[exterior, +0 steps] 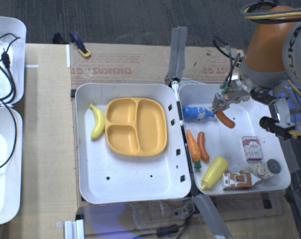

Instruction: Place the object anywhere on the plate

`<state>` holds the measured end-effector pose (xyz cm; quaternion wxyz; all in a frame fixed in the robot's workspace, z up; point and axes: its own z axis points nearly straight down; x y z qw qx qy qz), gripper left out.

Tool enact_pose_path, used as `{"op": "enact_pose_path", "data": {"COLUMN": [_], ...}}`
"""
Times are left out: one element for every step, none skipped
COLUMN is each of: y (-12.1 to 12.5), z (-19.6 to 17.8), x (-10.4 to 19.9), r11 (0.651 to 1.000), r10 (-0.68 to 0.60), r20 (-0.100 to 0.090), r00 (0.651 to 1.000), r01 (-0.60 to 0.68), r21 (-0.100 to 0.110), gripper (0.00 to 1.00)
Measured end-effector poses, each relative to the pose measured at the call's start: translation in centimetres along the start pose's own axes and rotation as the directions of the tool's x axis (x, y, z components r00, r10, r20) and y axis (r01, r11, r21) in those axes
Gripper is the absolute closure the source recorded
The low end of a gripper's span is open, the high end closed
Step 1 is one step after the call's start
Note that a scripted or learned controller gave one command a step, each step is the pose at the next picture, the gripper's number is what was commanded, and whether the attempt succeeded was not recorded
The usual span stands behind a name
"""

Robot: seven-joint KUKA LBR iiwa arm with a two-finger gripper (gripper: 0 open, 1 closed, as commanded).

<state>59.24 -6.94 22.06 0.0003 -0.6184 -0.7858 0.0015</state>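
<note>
A yellow three-compartment plate (136,126) lies in the left bin (130,183), toward its far side. My gripper (220,108) hangs over the far part of the right bin (277,183). It is shut on the upper end of a red-orange sausage (227,120), which slants down to the right from the fingertips. Gripper and sausage are right of the plate, past the wall between the two bins.
A banana (96,122) lies against the plate's left rim. The right bin holds a blue toy (197,113) just left of the gripper, a carrot (192,146), a second sausage (203,147), a yellow bottle (214,172), a red packet (251,148) and a small carton (237,180).
</note>
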Motion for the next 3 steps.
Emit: {"op": "enact_pose_path", "data": {"y": [2.25, 2.26, 2.26], "z": [2.99, 2.97, 2.97], "x": [9.67, 9.63, 9.63], "r11": [0.988, 0.988, 0.988], "r10": [-0.154, -0.153, -0.153], "r20": [-0.001, -0.001, -0.001], "r00": [0.988, 0.988, 0.988], "r01": [0.154, 0.153, 0.153], "r21": [0.000, 0.000, 0.000], "gripper": [1.00, 0.00, 0.00]}}
